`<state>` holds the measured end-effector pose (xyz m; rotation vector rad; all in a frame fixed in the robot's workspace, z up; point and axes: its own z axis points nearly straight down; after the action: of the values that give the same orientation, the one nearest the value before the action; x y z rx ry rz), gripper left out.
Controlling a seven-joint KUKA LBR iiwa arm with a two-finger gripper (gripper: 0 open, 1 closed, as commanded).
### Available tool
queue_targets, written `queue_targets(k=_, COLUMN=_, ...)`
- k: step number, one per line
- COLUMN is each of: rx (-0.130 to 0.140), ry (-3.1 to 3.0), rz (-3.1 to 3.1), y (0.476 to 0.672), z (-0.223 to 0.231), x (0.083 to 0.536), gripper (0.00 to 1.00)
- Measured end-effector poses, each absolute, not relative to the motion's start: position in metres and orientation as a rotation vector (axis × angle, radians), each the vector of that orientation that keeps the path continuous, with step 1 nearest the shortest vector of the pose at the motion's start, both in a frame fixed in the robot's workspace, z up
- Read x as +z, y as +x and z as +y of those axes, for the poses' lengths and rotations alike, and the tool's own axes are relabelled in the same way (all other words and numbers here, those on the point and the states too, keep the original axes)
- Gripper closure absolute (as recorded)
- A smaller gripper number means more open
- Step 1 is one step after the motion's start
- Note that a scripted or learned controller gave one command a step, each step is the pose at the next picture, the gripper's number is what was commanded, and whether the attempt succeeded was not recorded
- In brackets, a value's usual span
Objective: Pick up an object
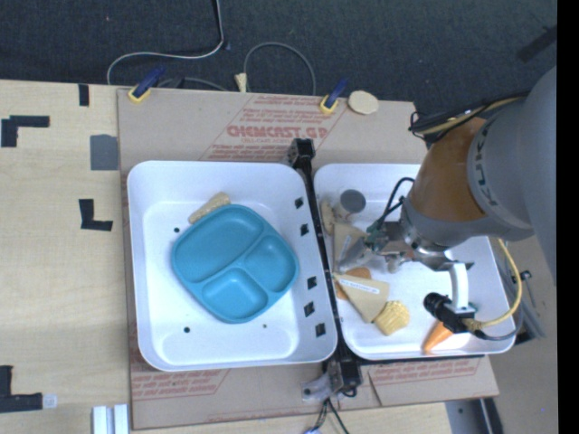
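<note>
Over right bin [412, 337], tool [378, 245] among clutter; grip unclear. Cardboard [271, 129] beneath, dark carpet [362, 25] beyond.

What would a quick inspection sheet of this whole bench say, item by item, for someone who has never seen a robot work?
Surface: brown cardboard sheet on a pale wooden bench, bearing two white bins.
Job's things: right bin holds a cheese-like wedge, yellow ridged piece, orange carrot-like cone, grey round piece.
Clutter: left bin holds a blue divided plate with a tan piece at its edge.
End effector: low over the right bin's objects.
Cables: white loops beyond the bench; thin wires beside the arm.
Surroundings: dark carpet.
</note>
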<state>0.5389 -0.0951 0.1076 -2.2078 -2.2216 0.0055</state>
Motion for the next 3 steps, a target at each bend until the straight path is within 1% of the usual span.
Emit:
queue_targets(k=1, rx=-0.006, ry=-2.22, rz=-2.228, y=0.602, z=-0.116, x=0.085, gripper=0.0)
queue_targets(k=2, rx=0.0, ry=-2.221, rz=-2.227, y=0.635, z=-0.1, x=0.086, gripper=0.0)
queue_targets(k=3, rx=-0.002, ry=-2.224, rz=-2.226, y=0.625, z=-0.095, x=0.086, gripper=0.0)
